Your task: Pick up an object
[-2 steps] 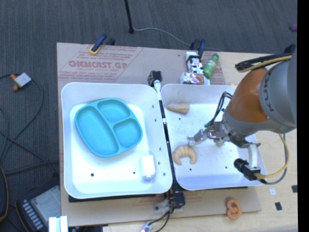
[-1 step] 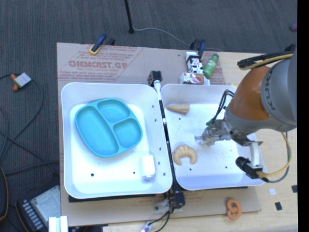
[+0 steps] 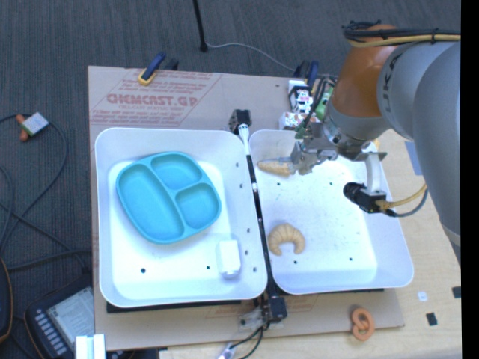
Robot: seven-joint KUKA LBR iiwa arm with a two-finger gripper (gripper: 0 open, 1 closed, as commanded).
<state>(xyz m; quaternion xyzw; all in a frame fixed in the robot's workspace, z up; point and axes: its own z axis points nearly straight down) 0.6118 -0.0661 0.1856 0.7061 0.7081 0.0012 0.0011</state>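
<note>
1. The right bin (image 3: pixel 337 230) is taken as the landmark; it is set on the brown bench (image 3: pixel 150 99), edge to edge with the left bin (image 3: pixel 150 275)
2. The grey arm (image 3: pixel 419 88) is brought in over the right bin's far right corner, with its orange band seen above the wrist
3. The gripper (image 3: pixel 303 161) is lowered into the far part of the right bin, near the wall shared with the left bin
4. Whether the claw is spread or pressed together cannot be told, as its tip is masked by the wrist body
5. A small pale bread piece (image 3: pixel 274 167) is seen lying on the right bin's floor in its far left corner, just beside the gripper; whether it is touched cannot be told, and it is not seen to be pinched
6. A croissant (image 3: pixel 287 238) is laid on the right bin's floor, in the near left part, well apart from the gripper
7. A black fitting (image 3: pixel 363 195) with a yellow cable is seen over the right bin's right half
8. A blue divided plate (image 3: pixel 168 197) is placed in the left bin, beyond the right bin's left wall, and a small white block (image 3: pixel 228 256) is set close to that wall
9. An orange ring-shaped piece (image 3: pixel 362 322) is left on the bench just outside the right bin's near edge
</note>
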